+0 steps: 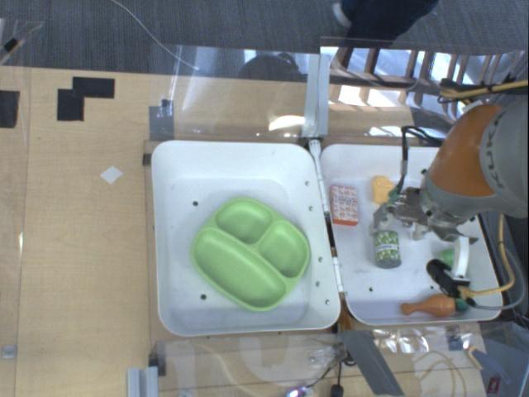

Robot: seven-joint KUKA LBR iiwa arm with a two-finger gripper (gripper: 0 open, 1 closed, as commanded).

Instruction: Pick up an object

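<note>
A small green-speckled jar (387, 247) stands in the right bin (364, 304), directly below the gripper (398, 215), whose finger spacing cannot be told from above. Left of the gripper lies a red-and-white packet (344, 204); a yellow piece (381, 189) sits just beside it. A green divided plate (251, 253) occupies the left bin (178, 222).

Looks like a robotics lab: pale wooden bench (74, 246) with black marker squares (83, 96), clear acrylic guard panels (240, 98), loose cables (99, 2), grey carpet (207, 11) beyond.
</note>
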